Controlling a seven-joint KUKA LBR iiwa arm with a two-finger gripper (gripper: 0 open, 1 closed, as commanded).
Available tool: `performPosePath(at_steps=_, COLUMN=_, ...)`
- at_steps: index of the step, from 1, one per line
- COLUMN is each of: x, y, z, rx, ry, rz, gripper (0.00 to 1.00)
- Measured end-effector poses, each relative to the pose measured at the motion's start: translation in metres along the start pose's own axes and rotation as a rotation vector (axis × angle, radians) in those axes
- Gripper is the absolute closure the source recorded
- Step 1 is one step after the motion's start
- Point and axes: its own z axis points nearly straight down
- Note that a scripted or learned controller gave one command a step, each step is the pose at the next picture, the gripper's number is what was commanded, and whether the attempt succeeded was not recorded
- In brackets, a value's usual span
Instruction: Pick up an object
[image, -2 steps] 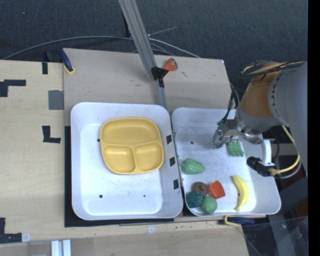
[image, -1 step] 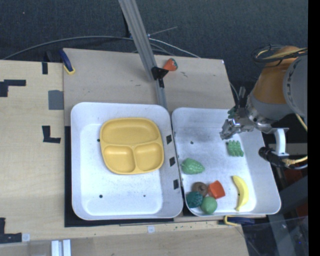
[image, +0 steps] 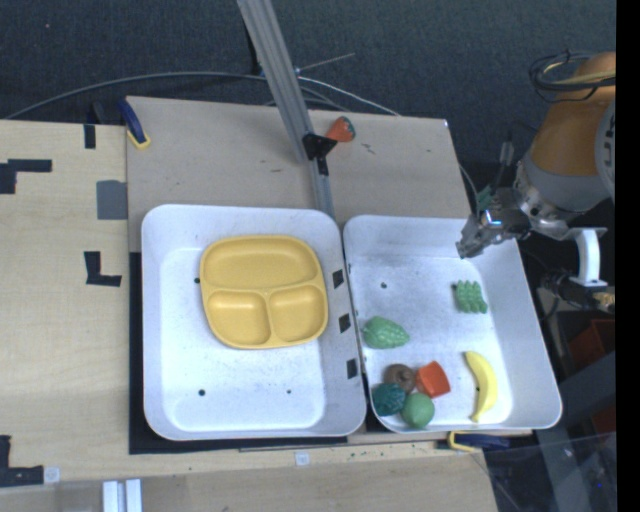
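My gripper (image: 470, 246) hangs over the far right part of the right bin (image: 420, 240), with nothing seen between its fingers. Below it in that bin lie a small green bumpy piece (image: 469, 296), a light green leafy vegetable (image: 384, 332), a yellow banana (image: 482, 385), an orange-red block (image: 434, 379), a brown ring-shaped piece (image: 401, 376), a dark teal lump (image: 389, 399) and a green ball (image: 418, 410). The green bumpy piece is the nearest, a short way toward the front from the gripper.
The left bin (image: 160, 330) holds a yellow divided plate (image: 265, 290). A grey metal pole (image: 290, 90) slants across the bench behind the bins, with a black clamp and an orange knob (image: 342, 128). A blue-and-yellow clamp (image: 134, 124) sits at the bench's far left corner.
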Motion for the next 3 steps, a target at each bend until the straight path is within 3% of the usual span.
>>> performPosePath(at_steps=1, x=0.001, y=0.000, z=-0.015, rx=0.005, ry=0.002, rz=0.000, gripper=1.00)
performPosePath(at_steps=3, x=0.116, y=0.010, z=0.006, rx=0.008, ry=0.004, rz=-0.006, gripper=1.00)
